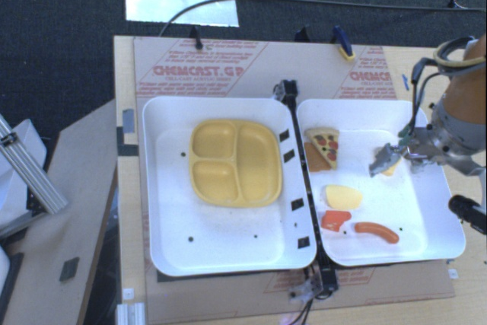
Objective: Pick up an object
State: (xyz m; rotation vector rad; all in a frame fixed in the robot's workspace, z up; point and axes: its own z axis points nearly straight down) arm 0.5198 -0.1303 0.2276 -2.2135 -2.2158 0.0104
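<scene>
In the right bin (434, 236) lie a toy pizza slice (322, 147), a pale yellow piece (344, 198), a small red piece (335, 220) and an orange-red sausage (377, 232). My gripper (383, 160) reaches in from the right and hangs low over the middle of this bin, right of the pizza slice and above the yellow piece. A small yellow object (391, 170) shows just under the gripper's tip; whether it is held is unclear.
The left bin (171, 240) holds a yellow divided plate (234, 162). A black clipped divider (298, 179) runs between the bins. The arm's grey body (460, 125) covers the right bin's far right side.
</scene>
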